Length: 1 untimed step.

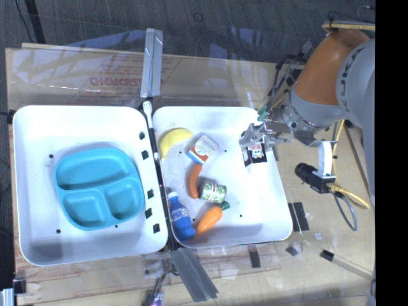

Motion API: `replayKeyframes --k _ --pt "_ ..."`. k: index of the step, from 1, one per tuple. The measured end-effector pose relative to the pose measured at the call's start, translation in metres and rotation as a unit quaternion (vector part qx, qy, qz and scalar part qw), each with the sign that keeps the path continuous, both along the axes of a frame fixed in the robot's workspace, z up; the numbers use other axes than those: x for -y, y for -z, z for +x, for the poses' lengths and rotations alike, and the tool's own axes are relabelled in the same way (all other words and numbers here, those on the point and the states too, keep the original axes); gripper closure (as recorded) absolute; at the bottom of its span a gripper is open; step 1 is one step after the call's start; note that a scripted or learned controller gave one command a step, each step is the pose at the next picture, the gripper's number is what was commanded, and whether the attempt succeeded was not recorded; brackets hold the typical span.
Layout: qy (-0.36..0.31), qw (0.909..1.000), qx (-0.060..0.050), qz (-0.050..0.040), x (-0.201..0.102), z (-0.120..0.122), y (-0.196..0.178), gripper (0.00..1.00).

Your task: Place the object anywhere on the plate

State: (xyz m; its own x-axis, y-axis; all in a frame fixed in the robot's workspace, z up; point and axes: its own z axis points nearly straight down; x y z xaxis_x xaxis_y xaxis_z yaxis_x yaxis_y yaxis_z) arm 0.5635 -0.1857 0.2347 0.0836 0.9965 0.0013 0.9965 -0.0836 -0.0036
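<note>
A blue plate (99, 187) with three compartments lies in the left bin (32, 234). The right bin (268, 196) holds a yellow fruit (173, 139), a small white and red carton (204, 148), an orange-red sausage (194, 178), a green can (213, 190), a carrot (209, 218) and a blue bottle (179, 216). My gripper (255, 149) hangs over the right side of the right bin, to the right of the carton and apart from all the objects. I see nothing held in it.
A metal bar (152, 65) runs back from the divider between the two bins. The grey arm with its orange band (325, 69) reaches in from the upper right. Tape pieces and cables lie on the bench at the right.
</note>
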Motion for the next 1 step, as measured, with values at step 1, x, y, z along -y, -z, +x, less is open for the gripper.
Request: replayKeyframes --k 1 --pt "-0.012 0.9999 -0.001 -0.0006 -0.1021 -0.0204 0.0093 1.0"
